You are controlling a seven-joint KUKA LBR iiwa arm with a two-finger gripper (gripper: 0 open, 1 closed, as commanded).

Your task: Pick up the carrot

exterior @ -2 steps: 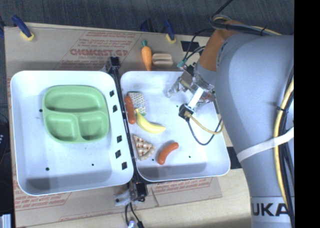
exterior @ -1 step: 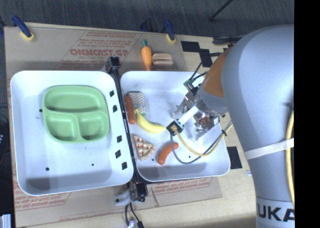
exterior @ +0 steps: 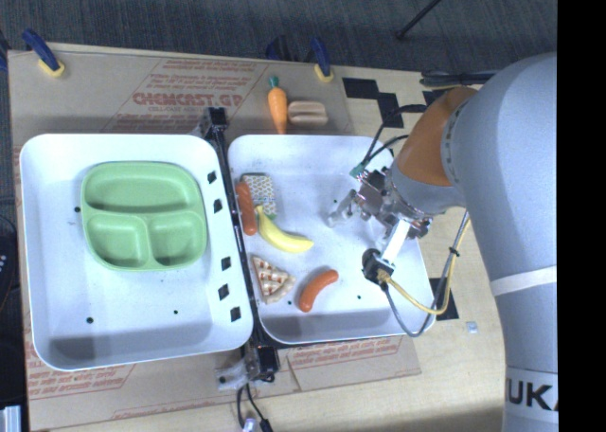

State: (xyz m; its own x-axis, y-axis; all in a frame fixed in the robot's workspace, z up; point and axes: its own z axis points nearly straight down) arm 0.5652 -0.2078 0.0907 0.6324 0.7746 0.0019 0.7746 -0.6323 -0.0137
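Carrot (exterior: 276, 106) lies outside the bins beside a bun (exterior: 307, 114).

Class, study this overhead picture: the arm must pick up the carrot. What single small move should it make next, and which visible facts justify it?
Probably swing the gripper toward the far edge of the picture and leftward. The carrot lies outside the right bin, on the cardboard just beyond its far rim, beside a small bun-like toy, while the gripper hangs above the bin's floor, well apart from the carrot.
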